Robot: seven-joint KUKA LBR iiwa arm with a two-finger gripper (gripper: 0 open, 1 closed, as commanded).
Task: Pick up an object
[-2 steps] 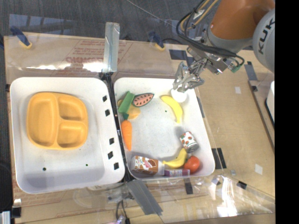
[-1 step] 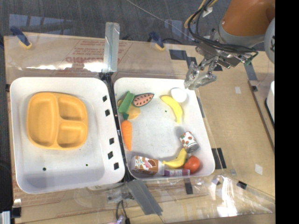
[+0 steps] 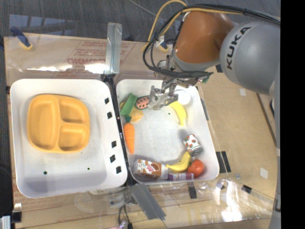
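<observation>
Overhead, the bench (image 3: 238,123) was covered in brown cardboard printed with faded red lettering too washed out to read, and dark floor lay beyond its far edge. 2 shallow white bins sat side by side on it. The left bin (image 3: 62,175) carried a yellow divided tray (image 3: 58,123) with 3 compartments. The right bin (image 3: 157,137) carried the loose objects: a carrot (image 3: 129,137) along its left wall, a green piece (image 3: 128,105) and a watermelon slice (image 3: 142,102) at the far left corner, a banana (image 3: 179,112) near the far right, a small can (image 3: 192,144) by the right wall, and along the near wall a carton (image 3: 148,169), a second banana (image 3: 180,162) and a tomato (image 3: 195,168).

The gripper (image 3: 161,99) hung low at the far side of the right bin, just beside the watermelon slice and the first banana. Its metal fingers were seen end-on and tangled with the wrist hardware, so I cannot tell whether they stood apart or together; nothing was plainly seen between them, and it may have been touching the watermelon slice.

The grey arm (image 3: 252,56) bore the word KUKA in dark letters; the labels on the can and the carton were too small to read
</observation>
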